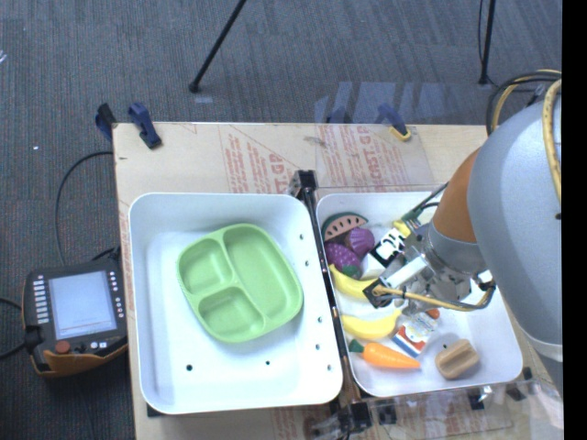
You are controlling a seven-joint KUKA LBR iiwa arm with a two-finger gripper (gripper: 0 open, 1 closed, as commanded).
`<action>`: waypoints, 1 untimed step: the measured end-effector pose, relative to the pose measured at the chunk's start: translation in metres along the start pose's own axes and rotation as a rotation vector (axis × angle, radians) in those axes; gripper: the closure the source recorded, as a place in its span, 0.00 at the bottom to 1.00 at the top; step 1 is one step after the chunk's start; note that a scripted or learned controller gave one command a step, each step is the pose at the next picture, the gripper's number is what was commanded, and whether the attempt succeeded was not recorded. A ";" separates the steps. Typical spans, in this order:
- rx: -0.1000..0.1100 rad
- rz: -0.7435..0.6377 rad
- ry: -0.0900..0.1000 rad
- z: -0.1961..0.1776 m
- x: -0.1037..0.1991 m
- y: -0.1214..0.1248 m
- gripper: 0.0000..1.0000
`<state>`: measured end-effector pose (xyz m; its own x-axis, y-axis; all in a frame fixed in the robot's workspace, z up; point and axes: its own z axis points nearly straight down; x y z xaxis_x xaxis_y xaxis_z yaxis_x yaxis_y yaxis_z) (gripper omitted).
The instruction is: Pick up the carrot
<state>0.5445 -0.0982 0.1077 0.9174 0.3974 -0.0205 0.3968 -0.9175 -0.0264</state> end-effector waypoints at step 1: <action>0.001 -0.002 -0.001 0.000 0.000 -0.001 0.00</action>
<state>0.5444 -0.0972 0.1073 0.9166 0.3992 -0.0214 0.3986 -0.9167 -0.0274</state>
